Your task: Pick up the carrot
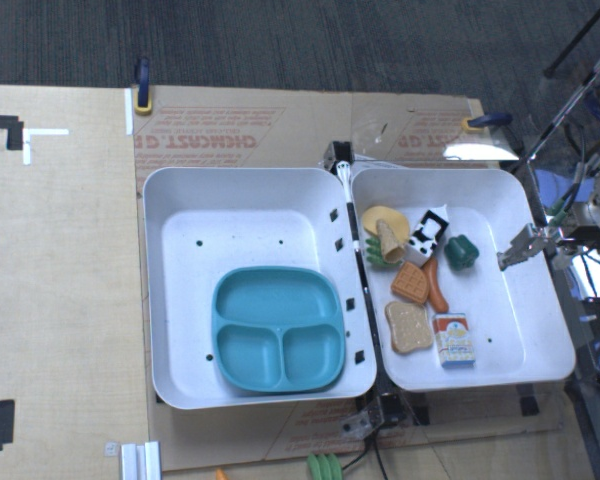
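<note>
Two shallow white plastic bins sit side by side on a light wooden counter [60,298], seen from above at a slant. The left bin [180,198] holds a teal plastic plate [278,328] with three compartments. The right bin [510,308] holds a cluster of toy foods toward its left half. The slim orange toy carrot [436,285] lies in the middle of that cluster, lengthwise, touching a brown waffle-patterned cracker [411,283] just left of it. Below the carrot are a tan slice of toy bread [410,327] and a small printed carton [455,339]. Above the carrot sit a black-and-white cow-patterned block [429,231], a dark green toy pepper [461,252], a yellow round piece [384,221] and a beige cone [391,238]. The metal gripper [520,247] hangs at the right bin's right wall, well apart from the carrot; whether it is spread or closed cannot be told, and nothing is seen in its grasp.
</note>
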Robot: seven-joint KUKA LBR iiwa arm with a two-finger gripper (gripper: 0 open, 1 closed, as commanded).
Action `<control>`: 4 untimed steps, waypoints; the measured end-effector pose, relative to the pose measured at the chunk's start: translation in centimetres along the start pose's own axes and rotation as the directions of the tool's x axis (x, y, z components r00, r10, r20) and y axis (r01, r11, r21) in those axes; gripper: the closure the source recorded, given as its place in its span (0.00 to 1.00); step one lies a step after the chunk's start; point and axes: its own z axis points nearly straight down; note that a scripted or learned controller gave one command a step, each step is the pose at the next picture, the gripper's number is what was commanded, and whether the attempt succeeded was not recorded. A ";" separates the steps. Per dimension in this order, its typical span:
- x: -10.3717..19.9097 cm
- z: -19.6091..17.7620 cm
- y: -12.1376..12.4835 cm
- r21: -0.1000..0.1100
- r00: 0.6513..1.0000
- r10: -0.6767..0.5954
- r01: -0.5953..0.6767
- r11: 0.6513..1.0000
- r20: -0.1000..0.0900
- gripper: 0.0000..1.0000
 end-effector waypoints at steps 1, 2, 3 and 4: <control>6.0 15.9 0.1 0.001 0.999 -0.037 0.037 0.999 -0.003 0.00; 7.7 17.2 7.1 0.002 0.974 0.227 -0.227 0.974 -0.001 0.00; 7.6 16.4 7.1 0.005 0.975 0.223 -0.223 0.975 0.000 1.00; 7.6 16.4 7.1 0.006 0.975 0.223 -0.223 0.975 0.000 0.00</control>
